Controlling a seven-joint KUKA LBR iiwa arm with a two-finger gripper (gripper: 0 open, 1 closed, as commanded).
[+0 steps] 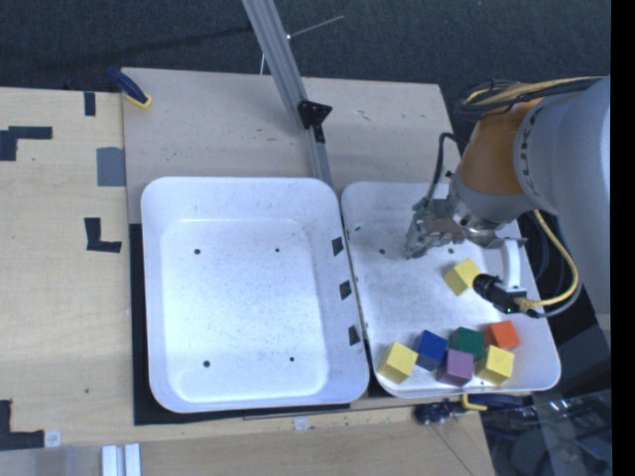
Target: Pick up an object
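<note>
Down at the near edge of the right bin [369, 266] you've got your cluster: a yellow cube [399, 362], a blue cube [432, 347], a purple cube [458, 365], a green cube [466, 341], a second yellow one [498, 364] and an orange cube [504, 334], all packed touching or just beside each other against the near rim. That is a crowded pick; fingers going in there are likely to nudge a neighbour.

Move up the bin and there's a lone yellow cube [459, 277], well apart from the cluster, with bare floor on every side. That looks like your best target.

Just beyond it, up and to the left, hangs the gripper [422, 243], low over the bin floor. Nothing sits between its fingers. Whether they are spread or pressed together, you cannot tell from this angle; they blur into dark metal.

So, to do this well: bring the gripper toward the near-right until it is centred over the lone cube, square the fingers to two flat faces, confirm they are spread wide enough, then descend straight and close. Lift slowly and check the cube comes with you.

Farthest off, the left bin [159, 206] lies beside it.
</note>
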